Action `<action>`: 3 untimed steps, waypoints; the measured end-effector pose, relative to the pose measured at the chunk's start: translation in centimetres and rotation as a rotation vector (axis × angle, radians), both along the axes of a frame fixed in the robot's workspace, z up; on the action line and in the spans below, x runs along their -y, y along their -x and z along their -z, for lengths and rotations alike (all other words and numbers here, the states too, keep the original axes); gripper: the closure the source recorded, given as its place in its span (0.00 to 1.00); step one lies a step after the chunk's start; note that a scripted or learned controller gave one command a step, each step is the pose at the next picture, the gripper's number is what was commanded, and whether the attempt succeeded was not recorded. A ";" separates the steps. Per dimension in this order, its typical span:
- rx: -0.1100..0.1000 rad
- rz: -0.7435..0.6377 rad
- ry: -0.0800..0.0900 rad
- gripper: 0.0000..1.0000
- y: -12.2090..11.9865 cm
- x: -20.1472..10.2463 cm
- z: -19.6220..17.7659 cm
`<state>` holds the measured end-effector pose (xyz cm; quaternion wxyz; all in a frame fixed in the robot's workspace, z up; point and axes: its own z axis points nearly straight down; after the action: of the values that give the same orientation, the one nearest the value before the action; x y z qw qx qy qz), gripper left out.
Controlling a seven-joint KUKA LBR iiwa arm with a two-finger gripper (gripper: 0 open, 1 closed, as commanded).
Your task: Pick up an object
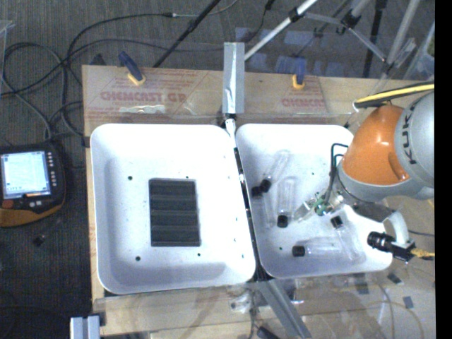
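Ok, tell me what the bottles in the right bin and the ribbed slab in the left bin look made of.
Bottles: likely clear plastic or glass, glossy; the white bin shows through them, with dark caps. Ribbed slab: matte dark grey, possibly rubber or plastic; ridged, without glare.

Two white bins (106,189). Left bin: black ribbed pad (174,212). Right bin (296,136): clear bottles (287,195) with black caps (263,186). Desk (162,97) tan with faded red lettering; blue clamps (130,65) at far edge. Arm (385,154) orange band, grey above.
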<state>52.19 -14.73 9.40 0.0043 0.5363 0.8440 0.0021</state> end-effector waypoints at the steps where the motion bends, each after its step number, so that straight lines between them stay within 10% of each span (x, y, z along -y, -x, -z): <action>1: -0.008 0.009 0.001 0.00 3.1 0.3 -19.8; 2: -0.009 -0.169 0.001 0.00 0.4 5.4 -33.3; 3: -0.007 -0.350 0.005 0.00 -5.2 7.6 -34.0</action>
<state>57.44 -22.34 43.43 0.0019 0.3813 0.9245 -0.0011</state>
